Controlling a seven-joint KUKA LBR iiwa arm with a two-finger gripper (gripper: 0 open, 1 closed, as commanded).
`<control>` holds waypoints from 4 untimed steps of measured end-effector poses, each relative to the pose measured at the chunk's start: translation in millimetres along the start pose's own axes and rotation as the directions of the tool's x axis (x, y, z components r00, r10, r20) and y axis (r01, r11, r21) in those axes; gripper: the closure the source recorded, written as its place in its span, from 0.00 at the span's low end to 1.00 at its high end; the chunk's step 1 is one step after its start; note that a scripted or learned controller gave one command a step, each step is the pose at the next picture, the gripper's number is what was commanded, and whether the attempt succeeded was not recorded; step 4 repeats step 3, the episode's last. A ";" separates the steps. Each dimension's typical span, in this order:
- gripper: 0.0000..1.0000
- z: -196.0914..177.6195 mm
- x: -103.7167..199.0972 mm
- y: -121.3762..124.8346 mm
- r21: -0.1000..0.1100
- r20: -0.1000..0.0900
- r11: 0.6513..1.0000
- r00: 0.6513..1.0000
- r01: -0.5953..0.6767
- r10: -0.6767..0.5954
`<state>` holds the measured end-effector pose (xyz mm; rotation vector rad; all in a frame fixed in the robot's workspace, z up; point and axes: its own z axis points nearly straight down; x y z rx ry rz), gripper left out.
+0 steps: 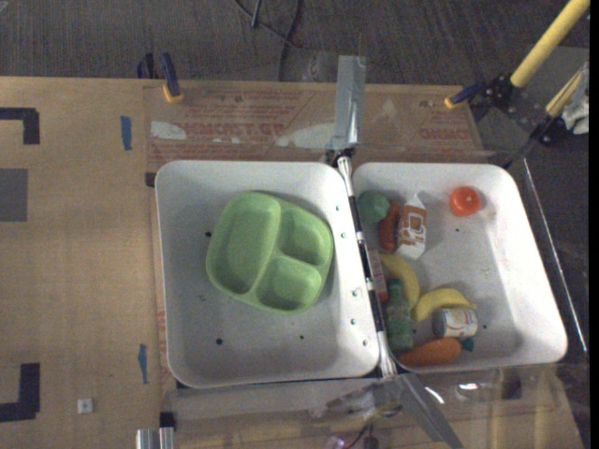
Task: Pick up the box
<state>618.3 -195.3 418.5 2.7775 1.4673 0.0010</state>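
Camera view, fixed overhead at a slant. Surface [84, 251]: tan board carrying two shallow white bins set side by side and touching along a shared edge, so that items can be passed from one to the other.

Left bin [187, 344]: one green divided plate [271, 251] is held, lying flat and slightly rotated near the middle; the rest of the floor is bare white.

Right bin [524, 279]: all small items are kept here, most of them crowded against the wall next to the left bin.
- Box [412, 228]: the task's thing, a small white carton with a red-orange panel and a gabled top, lying on its side in the upper left part of the bin. A reddish item [388, 230] touches its left side and a green round item [373, 206] sits just beyond; its right side faces open floor, which is judged the freer side for an approach.
- Orange round item [465, 200]: apart, near the far wall.
- Two bananas [444, 299], a small can [455, 323], a carrot [430, 352] and a green bottle-like item [400, 318]: clustered lower down.

Tool: not catalogued at this moment, so whether it is released or clenched cannot be told. The box is judged ungrasped and the pick not yet begun.
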 end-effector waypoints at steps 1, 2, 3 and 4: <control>0.00 0.1 0.1 -0.1 0.001 0.000 1.000 1.000 0.000 0.000; 1.00 -10.6 0.2 0.7 -0.002 -0.001 1.000 1.000 0.000 0.000; 0.00 -10.5 0.3 0.6 -0.002 -0.001 1.000 1.000 0.000 0.000; 0.00 -10.5 0.3 0.6 -0.002 -0.001 1.000 1.000 0.000 0.000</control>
